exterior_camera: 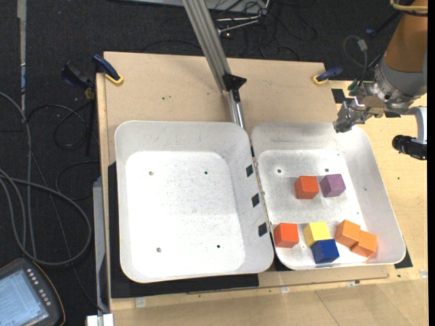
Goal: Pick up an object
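nearest the camera, a blue block point(325, 250) touches a yellow block point(316, 232) in the right bin point(380, 182), with four orange blocks point(286, 234) and a purple block point(332, 185). gripper point(344, 122) hovers over that bin's far rim, holding nothing; finger spacing unclear.

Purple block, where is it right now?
The purple block sits in the right bin, in its upper middle part, right beside an orange block on its left, and above the yellow block and blue block.
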Robot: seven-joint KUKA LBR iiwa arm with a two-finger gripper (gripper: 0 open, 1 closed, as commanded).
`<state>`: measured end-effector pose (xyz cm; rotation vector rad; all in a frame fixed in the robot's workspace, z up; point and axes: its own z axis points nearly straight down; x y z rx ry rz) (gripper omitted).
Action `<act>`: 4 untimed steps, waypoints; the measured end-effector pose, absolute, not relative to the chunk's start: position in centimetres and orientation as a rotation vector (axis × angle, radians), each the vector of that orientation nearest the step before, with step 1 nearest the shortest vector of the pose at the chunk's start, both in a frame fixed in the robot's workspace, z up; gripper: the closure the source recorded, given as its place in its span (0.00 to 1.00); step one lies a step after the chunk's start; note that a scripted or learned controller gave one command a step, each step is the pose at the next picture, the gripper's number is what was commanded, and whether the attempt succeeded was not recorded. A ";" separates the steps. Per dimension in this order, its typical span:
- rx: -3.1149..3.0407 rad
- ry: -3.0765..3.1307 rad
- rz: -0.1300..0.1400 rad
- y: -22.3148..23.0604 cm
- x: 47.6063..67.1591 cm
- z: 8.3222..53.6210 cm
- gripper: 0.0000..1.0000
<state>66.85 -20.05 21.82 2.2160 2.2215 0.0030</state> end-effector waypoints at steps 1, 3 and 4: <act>2.214 2.231 0.001 -14.7 67.0 21.1 1.00; 2.215 2.232 0.000 -4.5 65.5 20.7 1.00; 2.212 2.230 0.006 1.8 66.3 21.5 1.00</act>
